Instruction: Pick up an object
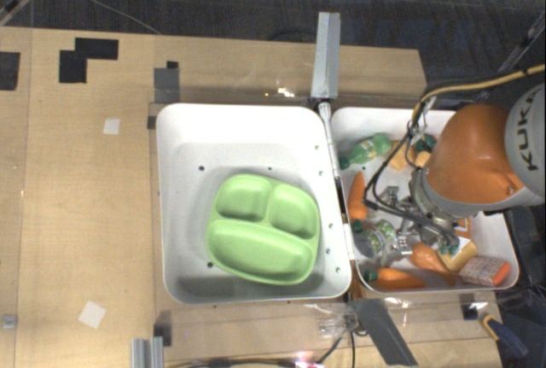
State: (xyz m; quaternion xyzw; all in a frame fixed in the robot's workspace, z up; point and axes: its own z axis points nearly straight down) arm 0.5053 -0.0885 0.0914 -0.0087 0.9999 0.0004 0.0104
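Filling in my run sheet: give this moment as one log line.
gripper: low in right white bin, among orange carrots | green plastic divided plate: left white bin | pick: unconfirmed

You have two white bins, the left bin (171, 187) and the right bin (503, 247), on one bench (77, 187). The left bin carries one green divided plate (264, 228) with three compartments. In the right bin, lower right of the frame, you can count three orange carrots (357, 195), one green bottle (367, 148) and one red-ended packet (488, 271); the other items under the arm are too cluttered to count.
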